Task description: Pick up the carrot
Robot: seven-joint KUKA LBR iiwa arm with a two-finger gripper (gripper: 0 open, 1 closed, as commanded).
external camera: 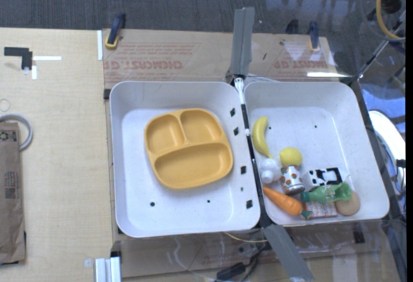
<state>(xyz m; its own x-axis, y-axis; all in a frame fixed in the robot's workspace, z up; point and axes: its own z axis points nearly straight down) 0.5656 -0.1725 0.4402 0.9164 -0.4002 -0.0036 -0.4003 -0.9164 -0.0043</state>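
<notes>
An orange carrot (282,201) lies near the front left corner of the right bin (310,101), pointing toward the divider. Its thick end touches a cluster of other toys. The arm's yellow cable and dark parts show at the top right corner, far from the carrot.
A yellow banana (259,135), a lemon (291,157), a small can (292,179), a black-and-white toy (324,177), a green leafy item (330,195) and a brown potato-like piece (349,206) crowd the right bin. The left bin (126,164) holds a yellow divided plate (188,147).
</notes>
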